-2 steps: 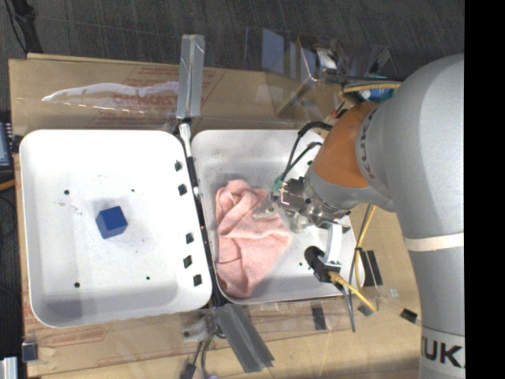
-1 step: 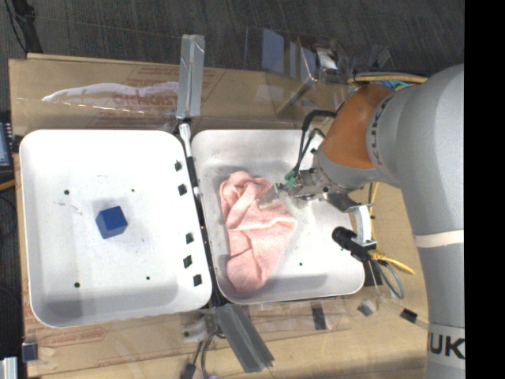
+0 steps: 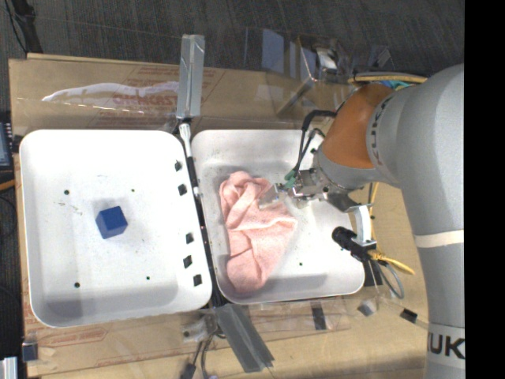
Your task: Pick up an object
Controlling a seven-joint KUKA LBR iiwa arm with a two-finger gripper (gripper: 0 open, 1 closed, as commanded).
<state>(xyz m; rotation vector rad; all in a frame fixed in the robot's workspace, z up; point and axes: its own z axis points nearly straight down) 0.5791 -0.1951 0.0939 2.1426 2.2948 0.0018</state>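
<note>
Over on the left, the shallow white plastic bin (image 3: 47, 212) carries one item: a small blue cube (image 3: 112, 221), sitting left of centre on the bin floor, well apart from every wall. A few dark specks dot the floor around it.

Moving along, a grey metal bar (image 3: 190, 77) runs down to the join between the two bins, and black clips sit along that shared edge.

Now the right white bin (image 3: 331, 279). A crumpled pink cloth (image 3: 251, 231) lies in its left half, bunched at the top and trailing down toward the near wall, close beside the dividing edge.

Right at the cloth's upper right edge is the two-finger gripper (image 3: 282, 192), low in the bin and touching or just beside the fabric there. Whether anything is pinched between its tips, I cannot tell; they are too small and cluttered to read.

Behind it, the grey arm with the orange band (image 3: 351, 136) reaches in from the right, the wrist angled down over the bin. Brown cardboard (image 3: 95, 85) lies beneath the bins.
</note>
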